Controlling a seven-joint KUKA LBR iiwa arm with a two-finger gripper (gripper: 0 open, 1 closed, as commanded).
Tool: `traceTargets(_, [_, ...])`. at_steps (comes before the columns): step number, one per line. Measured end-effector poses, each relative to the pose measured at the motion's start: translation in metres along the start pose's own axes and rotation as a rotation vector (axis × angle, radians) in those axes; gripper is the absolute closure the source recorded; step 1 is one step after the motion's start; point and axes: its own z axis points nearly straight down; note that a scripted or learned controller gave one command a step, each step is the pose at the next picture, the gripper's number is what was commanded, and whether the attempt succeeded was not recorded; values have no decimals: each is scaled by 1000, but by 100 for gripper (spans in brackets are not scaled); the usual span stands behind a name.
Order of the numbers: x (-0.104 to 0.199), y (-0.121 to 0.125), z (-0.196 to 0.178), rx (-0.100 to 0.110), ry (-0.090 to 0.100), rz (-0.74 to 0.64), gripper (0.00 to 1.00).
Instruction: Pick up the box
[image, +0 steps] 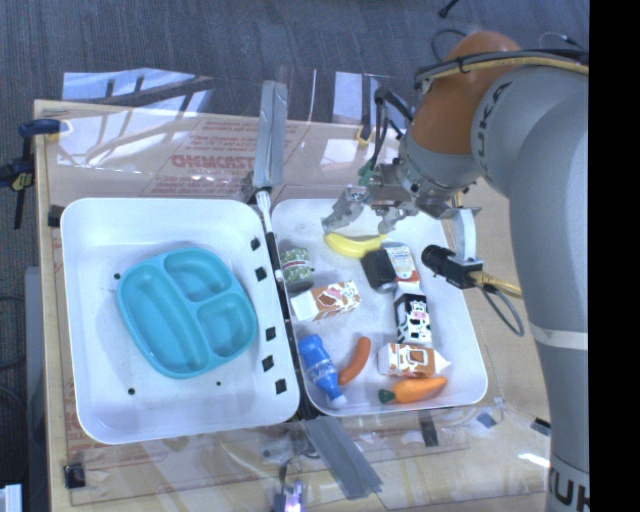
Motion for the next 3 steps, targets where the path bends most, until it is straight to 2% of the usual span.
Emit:
traceTargets(1, [4, 6, 97, -3, 0, -7, 0])
traceTargets(2, [22, -37, 128, -8, -4, 159, 0])
traceTargets(3, [24, -37, 120, -5, -3, 153, 100])
